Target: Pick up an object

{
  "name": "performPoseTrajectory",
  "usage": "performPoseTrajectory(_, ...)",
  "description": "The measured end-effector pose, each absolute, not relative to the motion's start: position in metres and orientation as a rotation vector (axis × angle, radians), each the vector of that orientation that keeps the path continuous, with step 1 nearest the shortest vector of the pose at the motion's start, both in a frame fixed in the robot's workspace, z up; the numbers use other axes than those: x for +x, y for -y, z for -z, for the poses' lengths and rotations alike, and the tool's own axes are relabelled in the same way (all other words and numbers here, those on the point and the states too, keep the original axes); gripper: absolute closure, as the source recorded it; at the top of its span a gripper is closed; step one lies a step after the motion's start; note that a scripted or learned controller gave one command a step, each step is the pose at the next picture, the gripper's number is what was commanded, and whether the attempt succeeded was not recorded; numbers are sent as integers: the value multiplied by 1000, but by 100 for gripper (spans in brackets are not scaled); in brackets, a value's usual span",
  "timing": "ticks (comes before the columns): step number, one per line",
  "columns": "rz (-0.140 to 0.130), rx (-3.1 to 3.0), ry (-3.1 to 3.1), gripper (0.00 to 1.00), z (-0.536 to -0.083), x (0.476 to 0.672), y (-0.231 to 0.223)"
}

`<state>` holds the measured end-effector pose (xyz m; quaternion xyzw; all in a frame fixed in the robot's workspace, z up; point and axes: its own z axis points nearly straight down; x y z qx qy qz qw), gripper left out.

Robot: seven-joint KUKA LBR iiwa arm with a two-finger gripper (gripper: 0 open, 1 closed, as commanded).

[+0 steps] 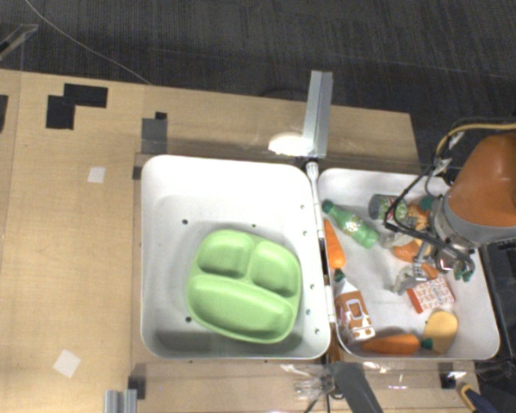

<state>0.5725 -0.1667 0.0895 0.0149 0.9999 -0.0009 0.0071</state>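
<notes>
The right bin (491, 343) holds several small objects. A green bottle (352, 222) lies near its back left, and an orange carrot (333, 246) rests along the left wall. A brown and white carton (353, 312) and a second carrot (391, 343) sit at the front, beside a yellow fruit (441, 327). My gripper (413, 277) hangs low over the middle of this bin, just left of a red and white packet (433, 295) and below an orange item (407, 249). Nothing is visibly held.
The left bin (161, 239) carries a green divided plate (245, 284). A dark can (383, 204) lies at the back of the right bin, partly behind cables. The arm's orange band (492, 181) overhangs the right bin's back right corner. A metal post (318, 114) stands behind the bins.
</notes>
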Motion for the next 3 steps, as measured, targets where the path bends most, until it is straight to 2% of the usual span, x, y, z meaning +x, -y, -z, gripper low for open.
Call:
performPoseTrajectory(1,4,211,-3118,0,-90,514,182)
performPoseTrajectory(2,3,314,-3111,0,-90,537,181)
performPoseTrajectory(3,4,403,-3096,0,-90,511,174)
